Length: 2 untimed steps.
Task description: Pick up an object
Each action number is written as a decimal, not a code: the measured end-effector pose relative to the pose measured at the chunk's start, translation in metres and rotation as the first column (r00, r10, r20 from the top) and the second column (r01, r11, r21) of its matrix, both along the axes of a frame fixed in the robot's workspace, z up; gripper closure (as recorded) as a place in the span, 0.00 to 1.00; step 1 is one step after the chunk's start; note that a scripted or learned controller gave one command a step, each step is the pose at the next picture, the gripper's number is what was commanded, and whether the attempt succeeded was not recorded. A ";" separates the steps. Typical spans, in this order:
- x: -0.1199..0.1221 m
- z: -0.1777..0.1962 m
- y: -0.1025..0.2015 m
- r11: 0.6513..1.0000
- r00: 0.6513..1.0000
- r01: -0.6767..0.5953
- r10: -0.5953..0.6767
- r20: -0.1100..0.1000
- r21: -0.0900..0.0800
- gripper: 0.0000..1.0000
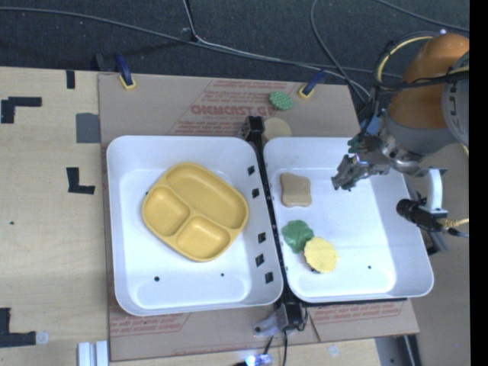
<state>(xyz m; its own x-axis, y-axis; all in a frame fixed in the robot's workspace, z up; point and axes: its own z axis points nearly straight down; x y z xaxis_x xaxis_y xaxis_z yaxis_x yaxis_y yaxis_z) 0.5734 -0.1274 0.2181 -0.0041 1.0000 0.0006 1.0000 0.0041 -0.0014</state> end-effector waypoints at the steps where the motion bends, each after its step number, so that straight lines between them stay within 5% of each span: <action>1: -0.003 0.011 0.050 1.000 1.000 0.000 0.000 0.000 0.000 1.00; 2: -0.011 0.000 0.104 1.000 1.000 0.000 0.000 0.000 -0.001 1.00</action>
